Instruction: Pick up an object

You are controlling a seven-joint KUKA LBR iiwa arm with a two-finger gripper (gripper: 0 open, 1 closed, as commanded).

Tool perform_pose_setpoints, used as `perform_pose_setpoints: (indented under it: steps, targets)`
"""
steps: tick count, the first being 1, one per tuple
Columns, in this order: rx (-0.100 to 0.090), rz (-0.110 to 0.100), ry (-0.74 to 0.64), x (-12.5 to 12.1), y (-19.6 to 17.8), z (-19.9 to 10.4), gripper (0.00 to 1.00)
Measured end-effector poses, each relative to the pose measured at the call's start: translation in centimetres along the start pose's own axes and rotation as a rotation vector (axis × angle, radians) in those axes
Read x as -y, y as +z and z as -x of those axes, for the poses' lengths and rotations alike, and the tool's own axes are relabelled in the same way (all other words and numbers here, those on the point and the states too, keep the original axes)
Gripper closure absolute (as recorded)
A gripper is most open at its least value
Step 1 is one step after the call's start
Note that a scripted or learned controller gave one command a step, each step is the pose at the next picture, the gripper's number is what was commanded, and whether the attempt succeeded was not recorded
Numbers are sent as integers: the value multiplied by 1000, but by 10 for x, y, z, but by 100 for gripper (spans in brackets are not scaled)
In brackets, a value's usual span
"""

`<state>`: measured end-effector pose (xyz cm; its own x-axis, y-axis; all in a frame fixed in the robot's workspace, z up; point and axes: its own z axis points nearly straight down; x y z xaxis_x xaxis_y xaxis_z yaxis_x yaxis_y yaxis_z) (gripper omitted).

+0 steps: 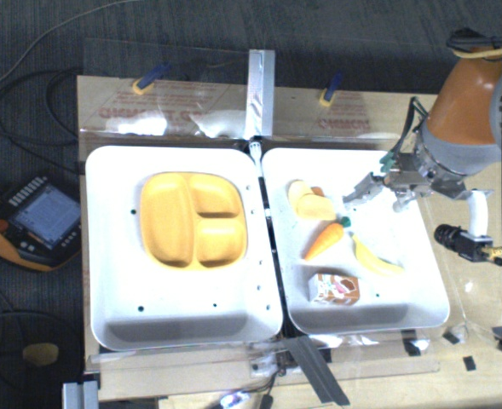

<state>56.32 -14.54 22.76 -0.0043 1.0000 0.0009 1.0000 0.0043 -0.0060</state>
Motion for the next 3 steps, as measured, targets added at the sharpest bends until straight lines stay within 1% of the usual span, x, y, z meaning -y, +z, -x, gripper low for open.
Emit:
perform_pose_setpoints:
  steps: [1, 2, 3]
  targets:
    - [1, 12, -75, -8, 107, 26, 0]
    - [6, 15, -134, 49, 140, 41, 0]
    - [5, 17, -135, 47, 132, 41, 100]
